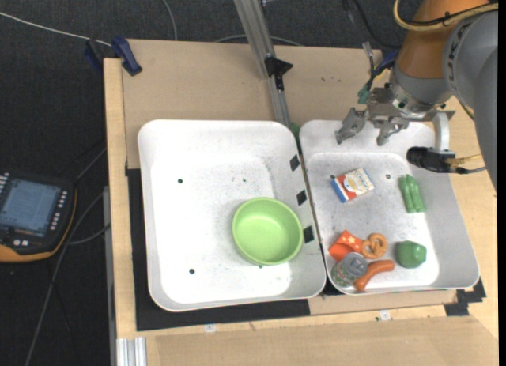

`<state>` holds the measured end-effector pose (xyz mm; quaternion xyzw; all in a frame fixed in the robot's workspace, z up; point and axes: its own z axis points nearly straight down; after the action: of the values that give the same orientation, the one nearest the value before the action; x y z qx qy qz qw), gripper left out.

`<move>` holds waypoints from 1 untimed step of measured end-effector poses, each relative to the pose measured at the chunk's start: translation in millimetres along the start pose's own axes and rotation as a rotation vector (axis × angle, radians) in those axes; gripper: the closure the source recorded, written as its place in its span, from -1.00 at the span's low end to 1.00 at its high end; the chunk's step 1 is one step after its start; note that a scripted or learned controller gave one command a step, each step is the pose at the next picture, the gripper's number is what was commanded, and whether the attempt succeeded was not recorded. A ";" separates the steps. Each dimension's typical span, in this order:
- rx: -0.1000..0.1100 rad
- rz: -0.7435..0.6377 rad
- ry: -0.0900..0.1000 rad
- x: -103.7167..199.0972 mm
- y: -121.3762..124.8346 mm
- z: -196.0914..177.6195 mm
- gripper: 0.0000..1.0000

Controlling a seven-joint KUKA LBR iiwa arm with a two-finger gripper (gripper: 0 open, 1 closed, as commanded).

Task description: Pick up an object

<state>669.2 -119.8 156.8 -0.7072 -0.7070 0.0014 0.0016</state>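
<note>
My gripper point(367, 132) hangs over the far end of the right bin point(462, 234), its two fingers spread open with nothing between them. Below it in that bin lies a small red, white and blue carton point(353, 184). A green ridged stick point(410, 194) lies to the carton's right. At the bin's near end sit an orange piece point(346, 243), a pretzel point(376, 243), a green round object point(410, 254), a red sausage point(374, 273) and a grey lid point(350, 267). A light green bowl point(267, 231) rests in the left bin point(166, 167).
A metal pole point(257, 32) slants up from between the bins at the back. Black clips point(301, 196) sit on the divide between the bins. A blue clamp point(126, 54) holds the bench's far left corner. A handheld pendant point(32, 214) lies off the bench to the left.
</note>
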 end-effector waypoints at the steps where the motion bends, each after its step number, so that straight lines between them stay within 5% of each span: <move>1: -0.001 -0.001 0.000 10.1 0.9 49.2 -1.00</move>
<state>669.9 -109.7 107.6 -0.7069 -0.7073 0.0011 0.0016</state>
